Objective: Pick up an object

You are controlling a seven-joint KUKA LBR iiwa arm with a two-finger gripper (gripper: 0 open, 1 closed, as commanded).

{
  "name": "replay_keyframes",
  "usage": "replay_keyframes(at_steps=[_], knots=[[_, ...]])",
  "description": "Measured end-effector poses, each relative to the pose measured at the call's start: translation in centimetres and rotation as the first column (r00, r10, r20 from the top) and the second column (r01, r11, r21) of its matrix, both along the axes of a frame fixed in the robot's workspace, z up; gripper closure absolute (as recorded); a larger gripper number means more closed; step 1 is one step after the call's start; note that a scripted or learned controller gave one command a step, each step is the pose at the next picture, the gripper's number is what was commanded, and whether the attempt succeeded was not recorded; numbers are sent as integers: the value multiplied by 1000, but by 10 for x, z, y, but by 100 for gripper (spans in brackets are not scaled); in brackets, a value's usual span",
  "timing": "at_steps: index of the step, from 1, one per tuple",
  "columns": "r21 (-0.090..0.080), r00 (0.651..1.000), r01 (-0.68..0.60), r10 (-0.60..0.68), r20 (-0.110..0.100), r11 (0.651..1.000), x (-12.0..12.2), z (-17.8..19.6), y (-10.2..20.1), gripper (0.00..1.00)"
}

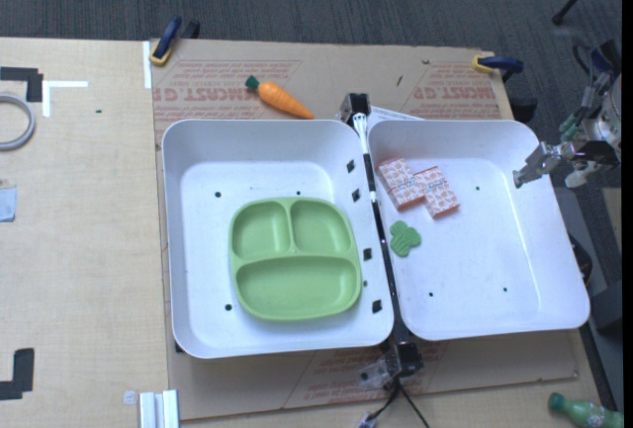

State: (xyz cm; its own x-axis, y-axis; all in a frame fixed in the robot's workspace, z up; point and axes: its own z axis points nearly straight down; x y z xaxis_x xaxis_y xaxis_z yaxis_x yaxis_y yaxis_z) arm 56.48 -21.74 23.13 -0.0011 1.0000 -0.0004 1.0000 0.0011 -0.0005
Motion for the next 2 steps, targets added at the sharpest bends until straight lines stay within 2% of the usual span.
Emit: replay_keyframes(at_steps=[1,2], knots=[[0,960,-281,281,1,960,-16,-132,77,0],[-1,933,-361,361,1,933,23,-139,119,0]])
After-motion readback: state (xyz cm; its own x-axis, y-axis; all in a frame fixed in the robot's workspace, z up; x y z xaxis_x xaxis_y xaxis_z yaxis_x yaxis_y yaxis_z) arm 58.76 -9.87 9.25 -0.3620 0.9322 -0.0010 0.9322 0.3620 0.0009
